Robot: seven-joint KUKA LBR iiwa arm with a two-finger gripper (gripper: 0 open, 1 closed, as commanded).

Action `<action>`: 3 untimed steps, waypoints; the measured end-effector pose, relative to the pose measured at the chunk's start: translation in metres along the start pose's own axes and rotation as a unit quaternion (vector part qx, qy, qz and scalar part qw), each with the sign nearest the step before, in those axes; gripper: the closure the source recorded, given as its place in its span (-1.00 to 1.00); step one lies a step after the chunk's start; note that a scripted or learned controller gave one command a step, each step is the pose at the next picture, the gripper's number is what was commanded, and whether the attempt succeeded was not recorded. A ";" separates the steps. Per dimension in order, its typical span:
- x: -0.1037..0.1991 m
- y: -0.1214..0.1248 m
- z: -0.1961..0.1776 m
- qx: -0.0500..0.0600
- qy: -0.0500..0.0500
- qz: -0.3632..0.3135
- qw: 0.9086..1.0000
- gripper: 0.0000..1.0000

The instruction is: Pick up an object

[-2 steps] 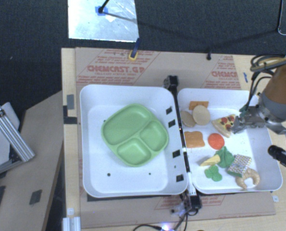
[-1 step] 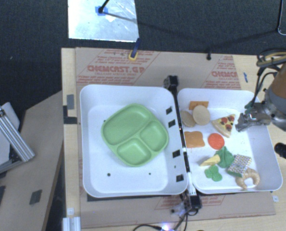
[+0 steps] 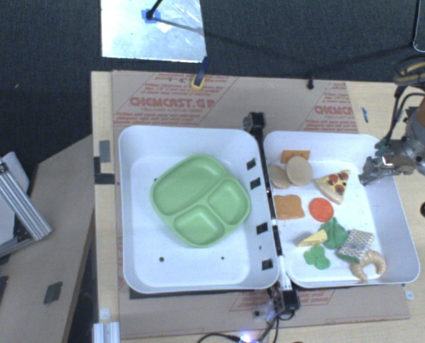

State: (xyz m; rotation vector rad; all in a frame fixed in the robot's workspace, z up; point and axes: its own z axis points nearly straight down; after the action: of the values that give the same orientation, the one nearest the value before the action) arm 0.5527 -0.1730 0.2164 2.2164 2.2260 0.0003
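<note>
Pizza slice (image 3: 334, 184) beside pincer (image 3: 373, 168)

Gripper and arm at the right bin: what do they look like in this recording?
The gripper is a small metallic grey piece with dark parts, at the right bin's rim. The arm behind it is grey and rounded, with an orange patch higher up. Dark cables loop beside it, and a yellow-and-black striped part sits near the top.

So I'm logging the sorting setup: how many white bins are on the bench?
2. The left bin holds a green divided plate; the right bin holds the toy food. They sit side by side.
</note>
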 end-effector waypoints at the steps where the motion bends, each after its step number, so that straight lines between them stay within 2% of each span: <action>1: 0.039 0.004 -0.011 0.000 0.000 0.001 1.000 1.00; 2: 0.081 0.017 -0.007 -0.001 -0.001 0.001 1.000 1.00; 3: 0.124 0.018 -0.014 -0.001 0.000 0.001 1.000 1.00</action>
State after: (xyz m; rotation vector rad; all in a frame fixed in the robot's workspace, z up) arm 0.5704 -0.0487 0.2307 2.2175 2.2240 0.0018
